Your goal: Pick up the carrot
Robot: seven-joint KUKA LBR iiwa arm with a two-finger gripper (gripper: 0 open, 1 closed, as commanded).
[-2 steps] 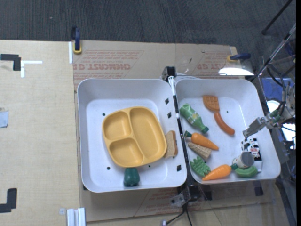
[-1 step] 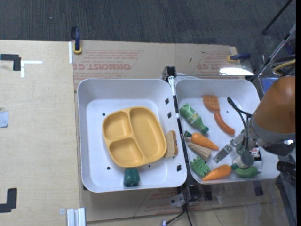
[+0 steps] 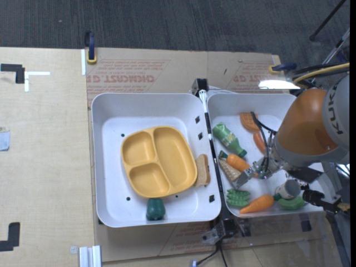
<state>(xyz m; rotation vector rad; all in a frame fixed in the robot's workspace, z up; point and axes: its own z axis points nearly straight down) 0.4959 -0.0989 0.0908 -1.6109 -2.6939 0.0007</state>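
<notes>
Claw sat low in the right-hand white bin, lower right of frame, under the arm's orange band. Couldn't tell from here if it was open or closed; wrist hardware blocked the tips.

Two carrot-like pieces in that bin. Small orange carrot lay tilted mid-bin, just left of the claw, not visibly between anything. Larger orange carrot with a tapered tip lay near the bin's bottom edge, below the claw, between a green ridged toy on its left and a green leafy piece on its right.

Also in the right bin: green plastic bottle angled upper left, tan wedge-shaped piece touching the small carrot's lower side, two orange flat pieces near the top, partly behind the arm.

Left white bin held a yellow three-compartment plate centre, a tan bread-slice toy against the plate's right rim, and a dark green rounded toy below the plate at the bottom wall.

Both bins sat on the cardboard-covered surface.
</notes>
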